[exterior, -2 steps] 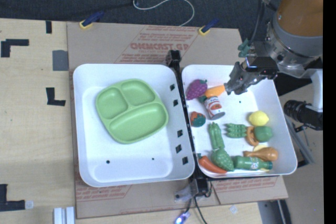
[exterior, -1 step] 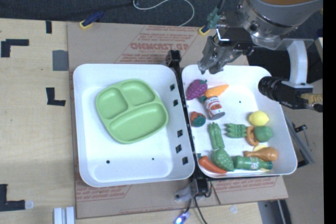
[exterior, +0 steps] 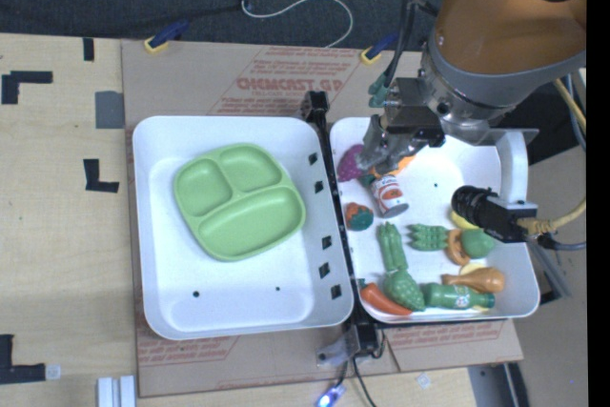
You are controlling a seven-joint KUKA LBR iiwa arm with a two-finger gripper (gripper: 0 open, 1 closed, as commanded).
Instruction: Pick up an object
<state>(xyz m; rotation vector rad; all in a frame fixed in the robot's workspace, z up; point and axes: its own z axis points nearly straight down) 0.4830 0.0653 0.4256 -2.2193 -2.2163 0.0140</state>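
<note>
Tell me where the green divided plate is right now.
The green divided plate lies in the left bin, near its middle, across the divider from the toy-filled right bin.

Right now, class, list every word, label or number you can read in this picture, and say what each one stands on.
Red printing on the cardboard sheet under the bins: upside down and too blurred to read with confidence.
Label on the small can in the right bin, below the gripper: red and white, too small to read.
Black marks on the bench: shapes, not letters.
Green divided plate: no text.
</note>
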